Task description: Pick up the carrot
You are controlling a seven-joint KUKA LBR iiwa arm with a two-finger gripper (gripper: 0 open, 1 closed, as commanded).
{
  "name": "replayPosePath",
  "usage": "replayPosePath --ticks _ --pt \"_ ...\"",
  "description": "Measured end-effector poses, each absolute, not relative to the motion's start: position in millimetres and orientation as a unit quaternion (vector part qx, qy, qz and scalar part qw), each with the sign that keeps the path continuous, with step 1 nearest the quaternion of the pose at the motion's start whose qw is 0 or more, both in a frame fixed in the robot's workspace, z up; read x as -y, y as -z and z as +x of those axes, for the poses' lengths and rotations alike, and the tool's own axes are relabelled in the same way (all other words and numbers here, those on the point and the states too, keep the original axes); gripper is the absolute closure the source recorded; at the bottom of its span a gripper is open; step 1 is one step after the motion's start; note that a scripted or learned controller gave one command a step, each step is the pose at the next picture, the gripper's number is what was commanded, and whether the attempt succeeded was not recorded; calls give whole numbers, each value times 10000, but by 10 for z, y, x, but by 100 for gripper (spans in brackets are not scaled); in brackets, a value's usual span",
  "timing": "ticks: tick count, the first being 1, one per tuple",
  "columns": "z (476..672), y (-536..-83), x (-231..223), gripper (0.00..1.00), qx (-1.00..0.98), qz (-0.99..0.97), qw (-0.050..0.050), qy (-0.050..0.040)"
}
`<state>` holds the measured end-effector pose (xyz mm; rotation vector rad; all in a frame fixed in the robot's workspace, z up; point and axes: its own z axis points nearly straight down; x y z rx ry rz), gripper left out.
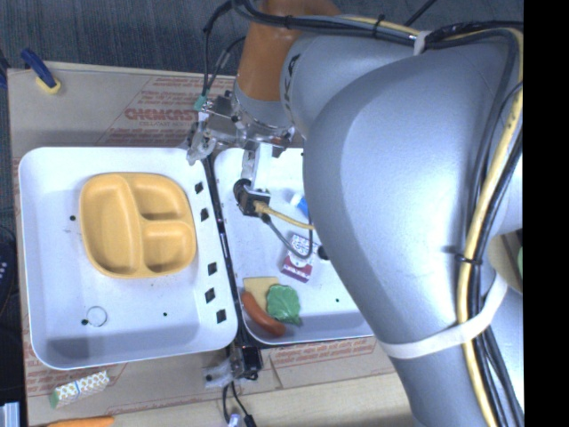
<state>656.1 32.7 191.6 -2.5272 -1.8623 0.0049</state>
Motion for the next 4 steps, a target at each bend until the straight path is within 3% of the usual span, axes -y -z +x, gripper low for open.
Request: replayPosePath --ticks 1,4 --pt "6561 -1914 269 0 4304 -9027 11 -15" --pt "6562 -1915 364 0 4516 -8922 10 -14"
